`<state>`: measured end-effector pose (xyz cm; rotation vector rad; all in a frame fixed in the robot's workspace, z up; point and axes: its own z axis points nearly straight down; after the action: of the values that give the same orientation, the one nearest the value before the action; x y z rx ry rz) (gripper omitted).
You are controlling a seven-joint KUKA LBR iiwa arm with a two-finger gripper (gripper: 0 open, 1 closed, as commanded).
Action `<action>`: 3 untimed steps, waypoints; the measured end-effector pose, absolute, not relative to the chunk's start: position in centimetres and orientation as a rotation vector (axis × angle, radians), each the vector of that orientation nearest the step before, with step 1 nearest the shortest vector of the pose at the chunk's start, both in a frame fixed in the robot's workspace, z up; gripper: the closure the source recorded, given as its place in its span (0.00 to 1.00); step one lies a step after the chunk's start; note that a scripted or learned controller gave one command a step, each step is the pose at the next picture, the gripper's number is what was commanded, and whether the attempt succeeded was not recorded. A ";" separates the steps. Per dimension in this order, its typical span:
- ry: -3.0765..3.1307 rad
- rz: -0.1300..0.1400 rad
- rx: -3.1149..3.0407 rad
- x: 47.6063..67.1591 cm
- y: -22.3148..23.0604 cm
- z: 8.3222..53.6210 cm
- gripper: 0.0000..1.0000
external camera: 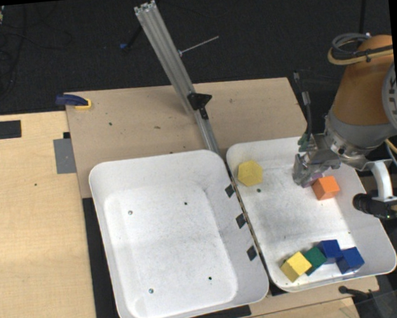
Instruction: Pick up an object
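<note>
Camera view | bench (145, 125) tan wood | 2 white bins (116, 177) | bkgd dark

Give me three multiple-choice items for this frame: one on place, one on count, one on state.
1. Where is the orange block?
A. left bin
B. right bin, just beside the gripper
C. on the bench outside the bins

2. How many blue blocks lie in the cluster at the right bin's near edge?
A. none
B. two
C. five

3. How does the yellow piece lie?
A. alone, near the divider between the bins
B. stacked on the orange block
C. in the left bin

Key: 1 B, it lies on the right bin's floor beside the gripper. 2 B, two blue blocks sit beside a green and a yellow one. 3 A, nothing touches it.
</note>
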<state>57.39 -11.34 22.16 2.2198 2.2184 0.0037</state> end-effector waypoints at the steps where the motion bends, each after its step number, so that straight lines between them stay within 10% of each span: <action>1: 2.221 0.000 2.222 57.4 -11.5 24.0 1.00; 3: 2.227 0.001 2.219 59.7 -1.6 23.7 1.00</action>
<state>59.68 -1.56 23.72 2.2185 2.2275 0.0006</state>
